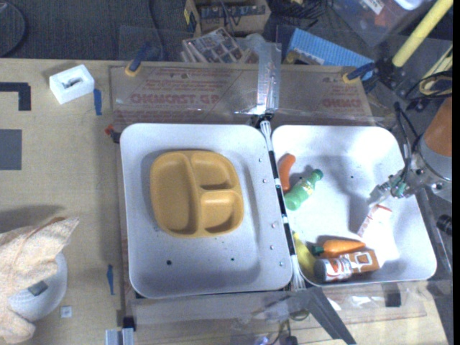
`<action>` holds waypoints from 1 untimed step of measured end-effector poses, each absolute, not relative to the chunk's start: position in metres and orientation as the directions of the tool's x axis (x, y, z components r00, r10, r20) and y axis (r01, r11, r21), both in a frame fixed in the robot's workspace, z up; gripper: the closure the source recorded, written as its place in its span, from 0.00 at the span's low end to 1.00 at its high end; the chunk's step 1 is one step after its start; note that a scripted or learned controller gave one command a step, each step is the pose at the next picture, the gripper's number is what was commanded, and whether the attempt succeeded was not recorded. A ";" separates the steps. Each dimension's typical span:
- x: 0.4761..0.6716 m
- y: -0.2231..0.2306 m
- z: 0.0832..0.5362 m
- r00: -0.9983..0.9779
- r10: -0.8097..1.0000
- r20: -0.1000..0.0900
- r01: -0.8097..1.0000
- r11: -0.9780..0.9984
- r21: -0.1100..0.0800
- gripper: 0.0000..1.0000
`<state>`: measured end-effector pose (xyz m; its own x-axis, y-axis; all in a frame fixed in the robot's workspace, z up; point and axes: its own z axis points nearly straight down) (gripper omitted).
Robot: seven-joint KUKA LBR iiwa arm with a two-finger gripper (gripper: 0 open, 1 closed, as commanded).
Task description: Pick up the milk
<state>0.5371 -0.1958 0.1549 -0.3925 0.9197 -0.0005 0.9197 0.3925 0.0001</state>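
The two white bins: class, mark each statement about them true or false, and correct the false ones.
1. The yellow divided tray lies in the left bin. True.
2. The green bottle lies in the left bin. False: it lies in the right bin, beside the orange carrot-like piece.
3. The milk carton lies in the right bin, just below the gripper. True.
4. The milk carton rests on the yellow tray. False: it lies on the right bin's floor.
5. A carrot lies at the right bin's near edge, next to a brown bottle. True.
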 end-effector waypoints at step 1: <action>0.553 -0.148 0.175 -0.400 0.916 -0.004 0.916 0.400 0.004 1.00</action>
